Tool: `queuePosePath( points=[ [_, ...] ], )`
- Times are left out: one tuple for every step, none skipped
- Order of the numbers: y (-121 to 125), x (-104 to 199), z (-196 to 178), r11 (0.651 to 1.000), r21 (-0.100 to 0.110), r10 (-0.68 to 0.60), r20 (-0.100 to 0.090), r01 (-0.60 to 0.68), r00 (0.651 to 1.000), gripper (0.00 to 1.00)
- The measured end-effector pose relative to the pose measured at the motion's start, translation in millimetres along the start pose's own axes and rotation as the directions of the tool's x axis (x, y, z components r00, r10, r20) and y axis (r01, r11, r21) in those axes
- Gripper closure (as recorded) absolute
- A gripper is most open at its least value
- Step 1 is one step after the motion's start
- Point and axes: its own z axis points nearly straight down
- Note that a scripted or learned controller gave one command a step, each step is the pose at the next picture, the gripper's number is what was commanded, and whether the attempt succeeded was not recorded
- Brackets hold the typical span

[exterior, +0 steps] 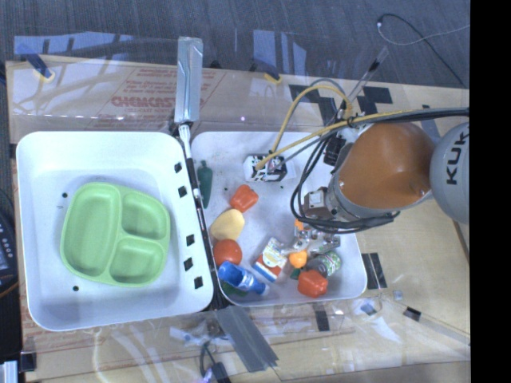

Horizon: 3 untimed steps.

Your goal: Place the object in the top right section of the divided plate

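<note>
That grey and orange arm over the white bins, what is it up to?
The arm is reaching down into the right bin, its hand low among a jumble of toy foods, beside a small orange piece. The green divided plate waits in the left bin with nothing in its sections yet.

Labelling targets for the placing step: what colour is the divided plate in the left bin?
Light green all over, no pattern; the divided plate shows clearly in the camera view.

Matt green plastic plate [113,234], smooth white plastic bins [48,154]; glossy toy foods [313,283] (beside the hand [313,242]).
</note>
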Motion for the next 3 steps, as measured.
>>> queuePosePath(
  points=[
    [41.0,14.0,-35.6,0.913,-0.011,-0.409,0.002,0.409,0.913,1.00],
    [38.6,-6.5,0.8,0.990,0.015,-0.144,-0.005,0.144,0.990,1.00],
    [58.4,-86.5,1.6,0.981,0.016,-0.196,0.001,0.196,0.981,1.00]
  ],
)
